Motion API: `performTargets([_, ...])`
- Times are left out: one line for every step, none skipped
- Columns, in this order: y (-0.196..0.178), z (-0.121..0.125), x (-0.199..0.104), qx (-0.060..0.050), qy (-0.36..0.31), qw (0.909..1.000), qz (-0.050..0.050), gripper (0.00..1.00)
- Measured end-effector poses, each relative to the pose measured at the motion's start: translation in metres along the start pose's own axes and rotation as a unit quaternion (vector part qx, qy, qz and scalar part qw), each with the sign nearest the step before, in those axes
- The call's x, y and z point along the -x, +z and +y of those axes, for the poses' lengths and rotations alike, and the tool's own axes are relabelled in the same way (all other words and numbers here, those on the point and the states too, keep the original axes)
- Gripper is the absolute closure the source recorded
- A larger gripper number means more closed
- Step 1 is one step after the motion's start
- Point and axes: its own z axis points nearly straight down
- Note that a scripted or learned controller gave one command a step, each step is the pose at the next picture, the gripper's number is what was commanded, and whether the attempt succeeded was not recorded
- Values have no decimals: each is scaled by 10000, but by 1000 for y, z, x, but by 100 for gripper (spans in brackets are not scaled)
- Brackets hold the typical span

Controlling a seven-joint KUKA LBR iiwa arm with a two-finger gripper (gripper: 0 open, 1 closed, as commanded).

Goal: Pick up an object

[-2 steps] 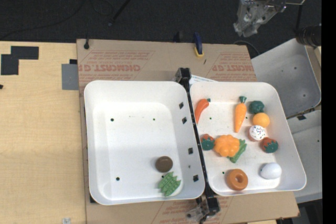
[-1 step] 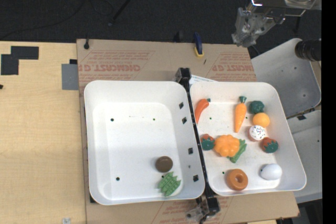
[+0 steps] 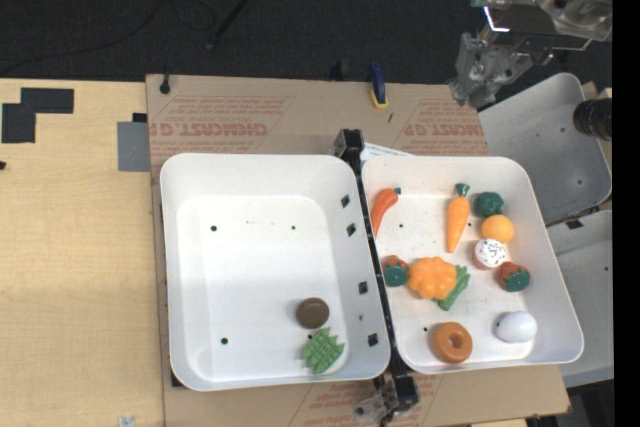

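gripper (image 3: 478, 80): raised beyond the bins' far right corner, grip state cannot tell | left bin (image 3: 190, 215): brown ball (image 3: 312, 312), green leaf (image 3: 324, 352) | right bin (image 3: 545, 255): carrot (image 3: 456, 220), doughnut (image 3: 451, 342), white egg (image 3: 516, 326), orange pepper (image 3: 432, 277), red chilli (image 3: 383, 209)

both bins (image 3: 255, 177) look like smooth, slightly glossy white plastic. under them lies a matt brown cardboard sheet (image 3: 250, 115) with red print, on a pale wood-grain counter (image 3: 70, 245). the carrot (image 3: 455, 221) and doughnut (image 3: 451, 342) seem shiny plastic. the gripper (image 3: 485, 75) is bare grey metal, perhaps brushed; the view is too coarse to tell.
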Motion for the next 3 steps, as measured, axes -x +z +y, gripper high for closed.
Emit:
performTargets([0, -33, -11, 3, 2, 10000, 2, 100])
performTargets([0, -61, -10, 3, 4, 10000, 0, 100])
performTargets([0, -79, -12, 0, 5, 10000, -1, 100])
